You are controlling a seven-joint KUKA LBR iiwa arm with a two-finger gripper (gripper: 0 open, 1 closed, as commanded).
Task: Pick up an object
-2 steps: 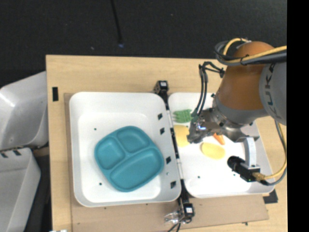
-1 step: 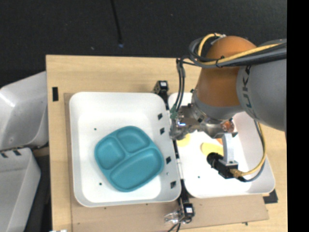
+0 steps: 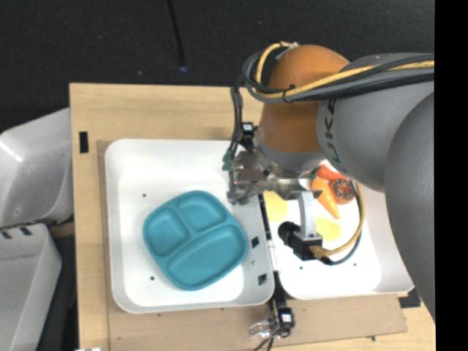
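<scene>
A teal divided plate lies flat in the left bin, toward its front middle. The arm reaches in from the right, and its orange wrist band sits above the wall shared by the two bins. Below the band the gripper hangs over the right edge of the left bin, just past the plate's upper right corner. An orange object and a yellow flat piece lie in the right bin, partly hidden by the arm and its cable.
The two white bins rest on a wooden bench. A black connector with a yellow cable hangs over the right bin. A white machine housing stands off the bench's left side.
</scene>
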